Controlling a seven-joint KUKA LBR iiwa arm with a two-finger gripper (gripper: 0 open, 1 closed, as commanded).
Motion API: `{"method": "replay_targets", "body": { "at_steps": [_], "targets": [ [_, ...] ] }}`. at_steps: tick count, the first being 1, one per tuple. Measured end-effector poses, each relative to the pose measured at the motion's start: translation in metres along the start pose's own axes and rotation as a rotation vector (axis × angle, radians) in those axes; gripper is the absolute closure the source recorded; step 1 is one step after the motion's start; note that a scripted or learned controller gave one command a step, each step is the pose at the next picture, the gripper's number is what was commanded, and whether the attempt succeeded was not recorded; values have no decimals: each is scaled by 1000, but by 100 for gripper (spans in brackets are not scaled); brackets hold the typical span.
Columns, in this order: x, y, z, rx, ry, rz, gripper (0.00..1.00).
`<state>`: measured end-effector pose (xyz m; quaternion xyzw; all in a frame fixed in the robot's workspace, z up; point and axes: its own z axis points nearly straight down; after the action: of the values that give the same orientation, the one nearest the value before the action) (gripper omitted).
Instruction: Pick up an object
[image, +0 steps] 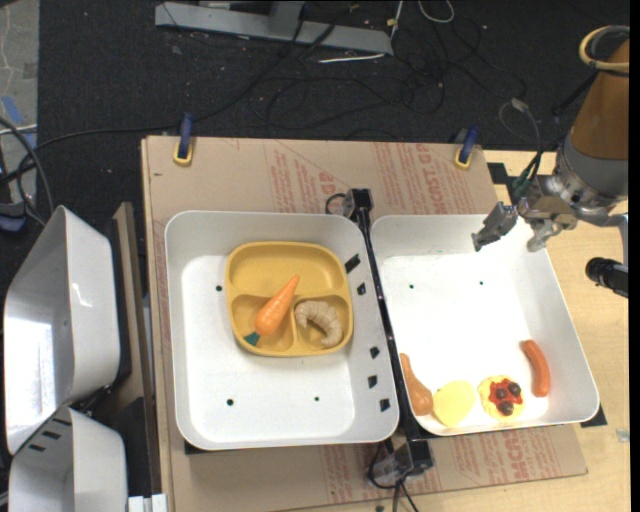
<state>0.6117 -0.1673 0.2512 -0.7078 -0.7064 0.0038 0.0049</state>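
Gripper (517, 227): fingers apart, nothing between them — over the right bin's (470, 300) far right corner.
Sausage (537, 367): near that bin's right wall.
Carrot (277, 306): on the yellow plate (250, 268) — left bin (195, 330).

Both bins, the left bin (200, 400) and the right bin (470, 320), are white with small black dots. A yellow divided plate (245, 265) carries an orange carrot (277, 305) with a green end and a pale beige shrimp (320, 321). In the right bin lie an orange-red sausage (537, 366), a brownish-orange drumstick (415, 386), a pale yellow disc (454, 402) and a yellow tart (501, 396) with red and dark topping. The tabletop (280, 165) is tan board with faded red lettering.
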Motion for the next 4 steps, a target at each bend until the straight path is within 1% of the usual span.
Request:
{"method": "replay_targets", "body": {
  "at_steps": [1,2,3,4],
  "targets": [
    [1,2,-8,-12,-2,-3,0],
    [2,-6,40,-8,-1,-1,0],
    [-2,-1,101,-8,-1,-1,0],
    [-2,-1,155,-8,-1,-1,0]
  ]
}}
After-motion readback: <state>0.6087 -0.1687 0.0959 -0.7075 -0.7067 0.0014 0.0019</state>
